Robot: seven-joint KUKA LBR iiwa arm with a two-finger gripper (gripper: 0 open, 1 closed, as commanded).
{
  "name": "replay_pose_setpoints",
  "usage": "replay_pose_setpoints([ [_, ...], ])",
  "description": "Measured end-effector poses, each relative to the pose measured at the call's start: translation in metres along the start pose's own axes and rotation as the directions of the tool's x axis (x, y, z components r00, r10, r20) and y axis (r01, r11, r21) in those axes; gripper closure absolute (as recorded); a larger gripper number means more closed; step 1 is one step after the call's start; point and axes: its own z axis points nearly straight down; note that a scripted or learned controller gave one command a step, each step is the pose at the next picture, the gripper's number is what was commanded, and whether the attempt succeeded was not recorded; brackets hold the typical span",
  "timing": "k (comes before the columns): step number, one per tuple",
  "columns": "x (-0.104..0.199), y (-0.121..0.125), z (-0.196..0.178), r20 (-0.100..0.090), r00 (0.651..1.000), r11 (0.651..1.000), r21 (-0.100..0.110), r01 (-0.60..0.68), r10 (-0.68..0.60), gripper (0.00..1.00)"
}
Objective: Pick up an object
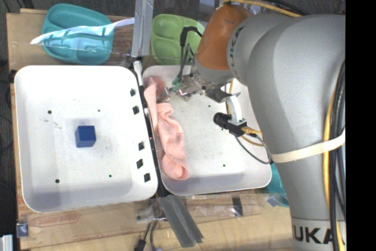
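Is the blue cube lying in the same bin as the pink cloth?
No, the blue cube sits alone in the left bin, while the pink cloth lies in the right bin.

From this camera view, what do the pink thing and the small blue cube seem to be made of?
The pink thing looks like soft cloth, perhaps terry towel: it lies crumpled in folds along the right bin's left wall, with a matte, fuzzy surface. The blue cube in the left bin looks rigid, with sharp edges and flat faces; plastic, foam or painted wood, I cannot tell which.
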Motion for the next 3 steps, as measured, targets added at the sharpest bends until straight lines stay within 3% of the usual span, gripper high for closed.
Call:
replay_pose_setpoints([
  [1,0.018,-0.078,0.0,0.0,1.0,1.0,-0.001,0.001,-0.001,0.0],
  [2,0.004,-0.015,0.0,-0.001,1.0,1.0,-0.001,-0.018,0.018,0.0],
  [3,-0.011,-0.07,0.0,-0.002,0.997,0.997,0.0,-0.074,0.074,0.0],
])
